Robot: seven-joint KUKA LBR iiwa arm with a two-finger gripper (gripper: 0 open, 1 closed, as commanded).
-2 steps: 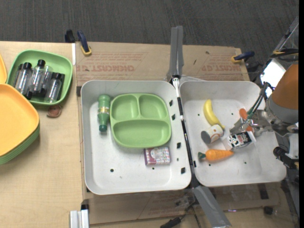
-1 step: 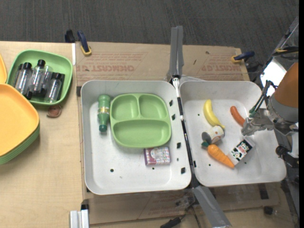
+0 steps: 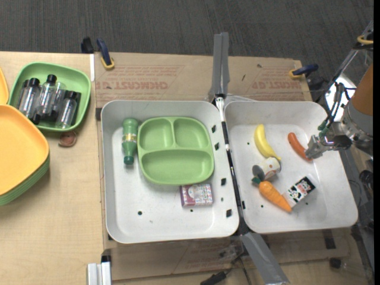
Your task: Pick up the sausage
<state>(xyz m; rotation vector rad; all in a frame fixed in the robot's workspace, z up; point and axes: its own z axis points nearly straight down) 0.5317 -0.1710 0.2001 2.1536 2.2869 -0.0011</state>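
One slim red-orange sausage [image 3: 298, 145] lies near the right white bin's [image 3: 332, 218] far right edge; the gripper [image 3: 316, 147] beside it could nudge it away. Finger state: cannot tell.

A dark grey carpeted floor [image 3: 178, 10] fills the far strip beyond the desk [image 3: 53, 218], whose top is pale wood. A sheet of brown cardboard [image 3: 160, 79] with reversed printed lettering lies on the desk under the two bins, held at its far edge by a blue and yellow clamp [image 3: 105, 55] on the left and another clamp [image 3: 303, 71] on the right. A grey metal bar [image 3: 220, 64] runs down the middle. The light is even and soft.
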